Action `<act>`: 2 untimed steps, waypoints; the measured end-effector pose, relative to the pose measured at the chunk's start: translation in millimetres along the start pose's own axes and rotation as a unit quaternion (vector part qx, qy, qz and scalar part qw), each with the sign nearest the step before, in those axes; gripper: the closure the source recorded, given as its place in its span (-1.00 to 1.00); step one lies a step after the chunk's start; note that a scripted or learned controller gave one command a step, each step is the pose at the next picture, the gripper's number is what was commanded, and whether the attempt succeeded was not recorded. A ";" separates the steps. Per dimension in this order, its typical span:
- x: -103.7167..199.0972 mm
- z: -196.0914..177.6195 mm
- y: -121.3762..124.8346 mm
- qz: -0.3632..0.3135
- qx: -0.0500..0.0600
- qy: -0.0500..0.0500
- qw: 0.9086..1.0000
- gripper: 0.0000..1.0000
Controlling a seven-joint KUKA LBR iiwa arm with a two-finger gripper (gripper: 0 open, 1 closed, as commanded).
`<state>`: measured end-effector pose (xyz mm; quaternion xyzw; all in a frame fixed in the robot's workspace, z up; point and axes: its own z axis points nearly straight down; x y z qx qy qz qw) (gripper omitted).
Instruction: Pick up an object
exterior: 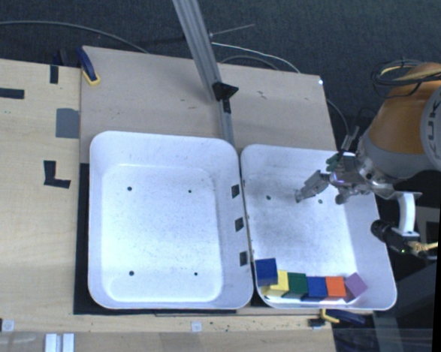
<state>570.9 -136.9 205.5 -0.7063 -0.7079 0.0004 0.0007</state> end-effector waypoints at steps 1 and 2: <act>88.2 14.9 -42.9 -0.003 0.003 0.002 1.000 -1.00; 140.1 12.9 -67.3 -0.002 0.002 0.001 1.000 -1.00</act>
